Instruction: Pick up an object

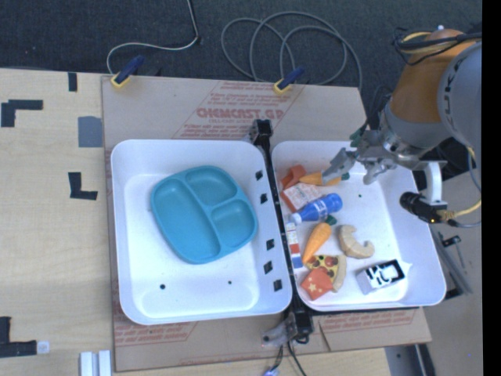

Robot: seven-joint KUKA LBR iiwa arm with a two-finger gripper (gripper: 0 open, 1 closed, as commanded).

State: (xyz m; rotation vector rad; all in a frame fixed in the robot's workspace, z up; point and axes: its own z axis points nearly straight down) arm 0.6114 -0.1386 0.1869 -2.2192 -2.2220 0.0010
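Cardboard sheet (235, 112) under both bins, dark carpet (78, 14) beyond; tool (356, 167) spread wide, seemingly empty.

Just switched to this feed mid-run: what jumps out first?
The blue divided plate lies alone in the left bin. The right bin holds a heap of small items, among them a blue bottle and a toy carrot. The arm's end effector hangs over that bin's far side.

I see a light-blue tray (205, 213) in the white left bin (125, 210); right bin (407, 210): orange carrot (315, 239), blue-white bottle (317, 208), black-white box (381, 275).
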